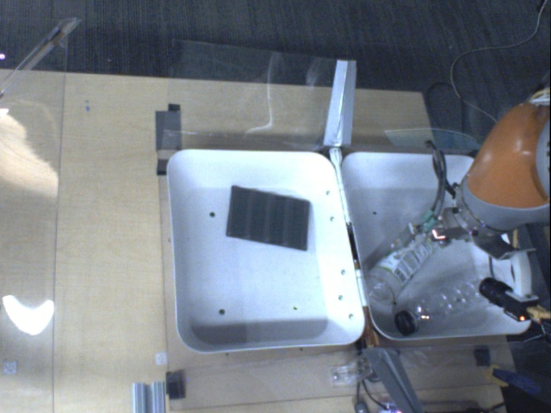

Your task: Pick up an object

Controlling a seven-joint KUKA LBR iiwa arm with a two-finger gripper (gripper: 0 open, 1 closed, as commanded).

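Note:
In the right bin, a clear plastic bottle lies at a slant near the left wall. Nearer the front edge lies a second clear item with a black cap. My gripper reaches down from the right and sits at the upper end of the slanted bottle, close to or touching it. The grey arm with its orange band hides the bin's right side. A dark grey ribbed rectangular pad lies flat in the left bin.
A metal divider post stands behind the seam between the two bins. Clear plastic sheeting lies on the wooden bench behind the bins. Dark brackets hold the left bin's corners.

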